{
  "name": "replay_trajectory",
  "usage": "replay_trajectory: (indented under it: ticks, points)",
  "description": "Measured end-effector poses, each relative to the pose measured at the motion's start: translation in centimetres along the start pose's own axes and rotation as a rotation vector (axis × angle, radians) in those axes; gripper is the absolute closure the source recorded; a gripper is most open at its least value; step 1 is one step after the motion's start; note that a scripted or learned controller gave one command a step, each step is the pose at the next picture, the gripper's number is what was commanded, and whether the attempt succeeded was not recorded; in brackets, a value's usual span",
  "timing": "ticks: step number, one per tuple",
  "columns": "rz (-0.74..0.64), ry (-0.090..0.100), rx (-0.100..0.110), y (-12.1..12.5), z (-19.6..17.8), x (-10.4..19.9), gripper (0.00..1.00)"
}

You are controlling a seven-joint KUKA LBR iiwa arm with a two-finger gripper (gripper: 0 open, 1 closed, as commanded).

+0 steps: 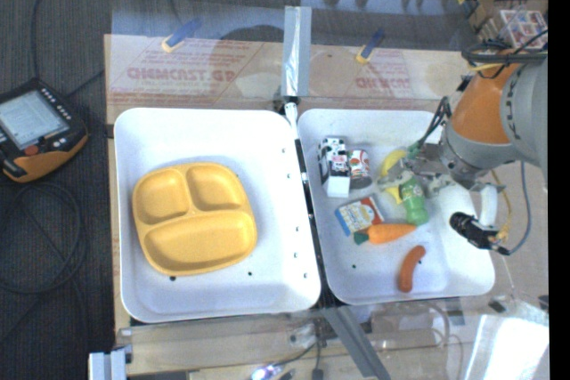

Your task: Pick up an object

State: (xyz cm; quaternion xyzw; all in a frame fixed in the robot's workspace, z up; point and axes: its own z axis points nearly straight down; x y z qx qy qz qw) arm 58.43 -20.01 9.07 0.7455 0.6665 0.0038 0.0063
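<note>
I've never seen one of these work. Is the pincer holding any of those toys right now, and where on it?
It cannot be told. The pincer is down among the banana and green bottle, but nothing visibly sits between its tips.

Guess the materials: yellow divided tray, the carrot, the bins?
Yellow divided tray: looks like moulded plastic, smooth with a soft sheen, rounded compartment ridges.
Carrot: probably toy plastic; uniform orange, slight gloss, solid green tip.
Bins: seemingly thin formed white plastic, matte-to-satin, with rounded corners and a rolled rim. None can be confirmed by look alone.
</note>
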Motion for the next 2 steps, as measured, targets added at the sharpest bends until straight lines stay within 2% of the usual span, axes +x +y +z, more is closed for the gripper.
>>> replay_trajectory:
  ticks: [1,2]
  points:
    - [0.001,0.001,-0.001,0.1,-1.0,0.0,1.0]
    - [-0.113,0.003,0.013,-0.8,-12.8,7.9,1.0]
